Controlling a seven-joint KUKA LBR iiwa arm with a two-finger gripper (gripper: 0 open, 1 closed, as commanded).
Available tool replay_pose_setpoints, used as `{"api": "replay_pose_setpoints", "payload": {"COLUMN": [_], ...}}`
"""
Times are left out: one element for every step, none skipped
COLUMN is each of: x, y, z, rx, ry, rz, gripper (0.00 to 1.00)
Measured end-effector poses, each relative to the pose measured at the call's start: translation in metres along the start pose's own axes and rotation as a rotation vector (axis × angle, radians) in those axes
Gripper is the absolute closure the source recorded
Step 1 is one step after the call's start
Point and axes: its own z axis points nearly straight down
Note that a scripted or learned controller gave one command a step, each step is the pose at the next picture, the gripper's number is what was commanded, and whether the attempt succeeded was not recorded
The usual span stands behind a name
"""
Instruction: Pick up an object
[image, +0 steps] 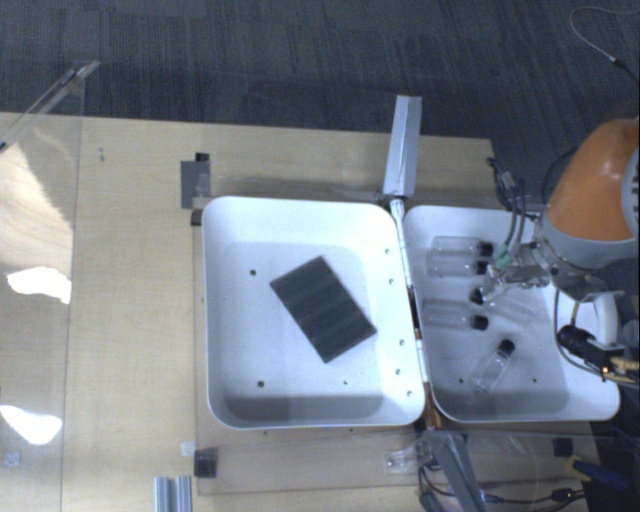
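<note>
— What does the bench look like from where you sit?

— I see a pale wooden bench (120, 330) with dark carpet (250, 50) beyond its far edge. Two shallow white bins sit side by side on it, touching along a seam. A grey metal bar (403, 145) stands up at the far end of that seam, and glare washes over the bench well out past the left bin (225, 300).

— And the arm?

— It hangs over the right bin (590, 400), orange band (590, 195) uppermost. The gripper (497, 275) is tucked beneath it — I cannot tell how it stands from here.

— What is there to pick?

— Small clear vials with black caps. One vial (455, 256) lies just beyond the gripper, another (455, 318) just on the near side of it, and a third (493, 365) lies tilted nearer the bin's front wall. They are see-through, hard to make out against the white. Away across the seam, in the middle of the left bin, a dark ribbed rectangular pad (323, 308) lies flat, turned diagonally.
</note>
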Motion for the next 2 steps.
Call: {"api": "replay_pose_setpoints", "payload": {"x": [0.0005, 0.0010], "y": [0.0023, 0.0045], "z": [-0.0096, -0.0192], "rx": [-0.004, -0.007], "ry": [-0.001, -0.002], "rz": [-0.003, -0.006], "gripper": [1.00, 1.00]}}
